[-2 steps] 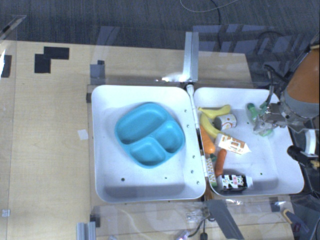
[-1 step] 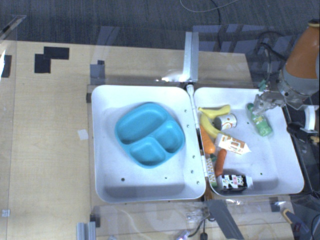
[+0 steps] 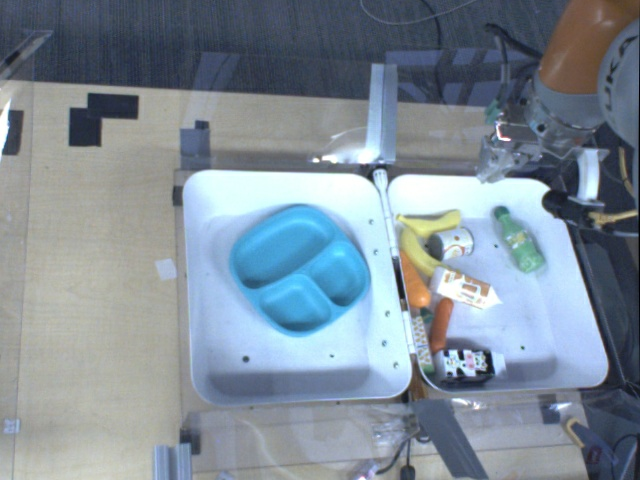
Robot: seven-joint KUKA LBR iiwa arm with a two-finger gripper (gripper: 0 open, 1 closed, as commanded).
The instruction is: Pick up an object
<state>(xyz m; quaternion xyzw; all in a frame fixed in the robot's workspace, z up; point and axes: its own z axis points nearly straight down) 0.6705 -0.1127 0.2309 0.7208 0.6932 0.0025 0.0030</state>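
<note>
At the bottom of the frame, the near rim of the right bin (image 3: 590,368) carries a small black-and-white carton (image 3: 464,364) lying flat against the bin's lower wall. Just above it, an orange carrot (image 3: 440,320) lies lengthwise near the divider between the bins. A white-and-orange box (image 3: 465,289) rests tilted across the carrot's upper end. A small metal can (image 3: 458,243) lies beside a yellow banana (image 3: 424,240), which curves along the left side of this bin. A green bottle (image 3: 519,239) lies on its side toward the upper right of the bin, apart from the other items.

The left bin (image 3: 210,368) holds a blue divided plate (image 3: 298,267) with three compartments, placed near its centre and slightly tilted.

At the upper right of the frame, the pincer (image 3: 497,164) hangs over the far rim of the right bin, above the objects and not touching any. Its fingers are too small and blurred to tell whether they stand wide or narrow. Nothing is visible between them. The light wooden bench (image 3: 90,298) surrounds both bins.
</note>
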